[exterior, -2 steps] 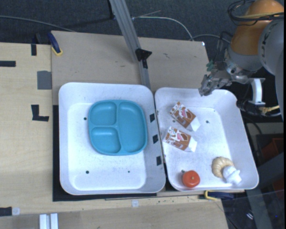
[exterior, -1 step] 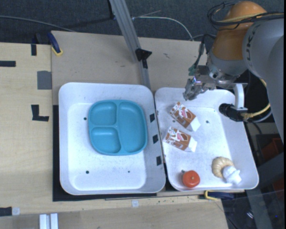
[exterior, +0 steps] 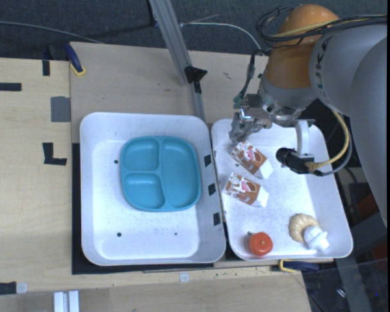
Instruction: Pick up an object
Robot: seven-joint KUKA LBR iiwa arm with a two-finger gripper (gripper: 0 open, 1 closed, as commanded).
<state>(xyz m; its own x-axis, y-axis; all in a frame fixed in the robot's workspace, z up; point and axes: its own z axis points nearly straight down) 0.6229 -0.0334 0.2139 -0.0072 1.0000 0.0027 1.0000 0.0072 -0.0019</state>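
In the right bin (exterior: 325,203) lie two small red-and-white cartons, one at the upper left (exterior: 251,159) and one just below it (exterior: 245,189). A red tomato-like ball (exterior: 260,242) rests near the bin's front edge, and a tan croissant-shaped toy with a white end (exterior: 307,229) sits at the front right. My gripper (exterior: 240,130) hangs at the bin's upper left corner, directly above the upper carton and close to it. Nothing shows between its fingers.
The left bin (exterior: 97,194) holds a blue divided plate (exterior: 160,173). A grey metal post (exterior: 172,31) slants down to the gap between the bins. The arm's grey body and orange band (exterior: 299,44) cover the upper right. Black cables loop by the right bin's far edge.
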